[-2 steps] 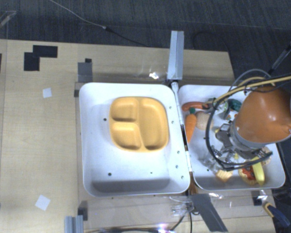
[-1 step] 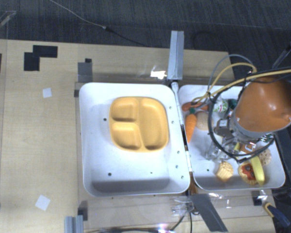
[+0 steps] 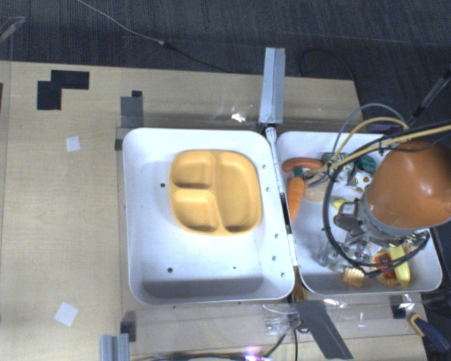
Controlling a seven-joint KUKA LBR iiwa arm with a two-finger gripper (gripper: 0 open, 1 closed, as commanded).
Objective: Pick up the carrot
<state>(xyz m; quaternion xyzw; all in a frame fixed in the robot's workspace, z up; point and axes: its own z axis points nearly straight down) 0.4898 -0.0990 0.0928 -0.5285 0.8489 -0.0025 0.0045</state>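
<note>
Wooden bench (image 3: 52, 224) carried both bins. Left bin (image 3: 146, 277) held a yellow sectioned tray (image 3: 214, 191), three compartments, nothing seen in them. Carrot (image 3: 295, 195) lay in the right bin (image 3: 310, 277), hard against its left wall, long axis running roughly top to bottom of the view, tip pointing down. Red sausage-shaped item (image 3: 304, 163) sat just above it, close to touching. Small yellow and red pieces (image 3: 395, 265) cluttered the bin's lower right corner.

Arm (image 3: 413, 186) hung over the right half of that bin, orange band facing the camera, cables looping round the wrist. Jaws were buried under the wrist; couldn't tell whether they were open or closed, or gripping anything. Carrot was apart from the arm, untouched.

Judgement: step was still approach, no grasp yet. Next move would need a shift left toward the wall, jaws aligned across the carrot's width. Wall clearance looked tight.
</note>
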